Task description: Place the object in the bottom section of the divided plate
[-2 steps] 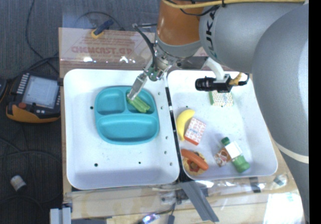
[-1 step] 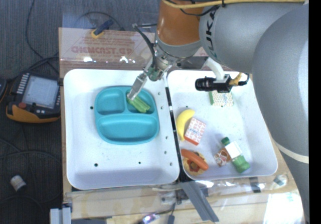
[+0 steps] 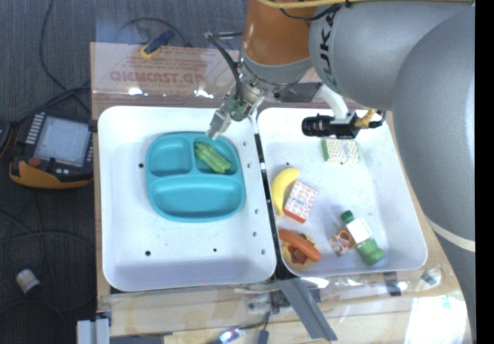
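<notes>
Teal plastic is what I steer by here: the divided plate (image 3: 158,184) sits in the left bin (image 3: 131,246), with 2 small sections at the top and 1 wide section at the bottom. The green object (image 3: 214,157), a pod-like piece, lies in the upper right section, slanting toward the divider. The bottom section (image 3: 197,200) is bare, so I judge the task not done: the piece is on the plate but in the wrong compartment.

The pincer (image 3: 218,126) hangs just above the upper right corner of the plate, near the top end of the green piece. I cannot tell from this angle whether it is spread or pressed together, and nothing sits visibly in its grip.

What is left, as I read it, is a grasp, a lift over the low ridge between the sections, and a release lower down.

The right bin (image 3: 405,204) holds a banana (image 3: 283,184), a small red-and-white box (image 3: 301,201), a green bottle (image 3: 363,241), an orange carrot-like piece (image 3: 299,248) and a pale dotted packet (image 3: 340,151), all well apart from the plate. The ridge and the wall between the 2 bins, close to the plate's right edge, are the only obstacles I see.
</notes>
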You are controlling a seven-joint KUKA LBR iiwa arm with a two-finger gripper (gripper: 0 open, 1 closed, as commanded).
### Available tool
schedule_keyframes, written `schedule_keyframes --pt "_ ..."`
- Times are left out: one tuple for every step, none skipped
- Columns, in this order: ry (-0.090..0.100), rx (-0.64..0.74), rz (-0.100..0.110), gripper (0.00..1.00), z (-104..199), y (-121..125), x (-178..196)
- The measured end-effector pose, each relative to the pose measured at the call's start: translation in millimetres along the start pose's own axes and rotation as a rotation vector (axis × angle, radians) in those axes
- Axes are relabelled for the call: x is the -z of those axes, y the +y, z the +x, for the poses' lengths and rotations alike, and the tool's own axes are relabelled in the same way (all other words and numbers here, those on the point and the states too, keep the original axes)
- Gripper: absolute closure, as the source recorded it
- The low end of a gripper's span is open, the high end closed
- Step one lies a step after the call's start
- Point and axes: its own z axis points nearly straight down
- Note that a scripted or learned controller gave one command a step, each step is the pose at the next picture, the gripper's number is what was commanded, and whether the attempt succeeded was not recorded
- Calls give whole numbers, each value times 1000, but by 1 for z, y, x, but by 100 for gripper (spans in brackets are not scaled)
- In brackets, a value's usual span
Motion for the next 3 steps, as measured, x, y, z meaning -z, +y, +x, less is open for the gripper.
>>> schedule_keyframes --pt "0 0 0 0 0 0 0" --pt "0 0 0 0 0 0 0" --pt "1 -39 2 0 80 29 36"
